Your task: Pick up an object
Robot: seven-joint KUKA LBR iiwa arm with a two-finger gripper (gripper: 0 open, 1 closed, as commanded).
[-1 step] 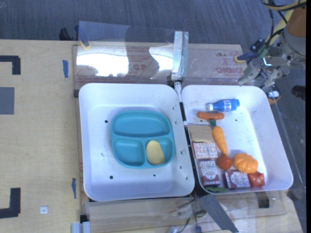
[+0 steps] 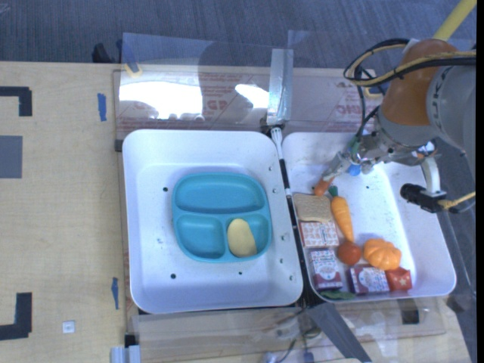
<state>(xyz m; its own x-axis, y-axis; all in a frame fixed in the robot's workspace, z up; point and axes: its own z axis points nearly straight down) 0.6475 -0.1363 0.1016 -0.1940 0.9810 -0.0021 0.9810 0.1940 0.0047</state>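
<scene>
A small orange piece [image 2: 324, 188] is seen at seven o'clock of the gripper [image 2: 342, 165]; jaw state cannot be told.

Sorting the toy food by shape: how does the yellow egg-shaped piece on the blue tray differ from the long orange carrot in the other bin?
The yellow egg-shaped piece is pale yellow and rounded; the long orange carrot is orange, slim and tapered. The yellow piece sits alone in a lower compartment of the blue divided tray in the left bin; the carrot lies in the right bin amid other items, beside small printed boxes. Both lie at rest, ungripped.
</scene>
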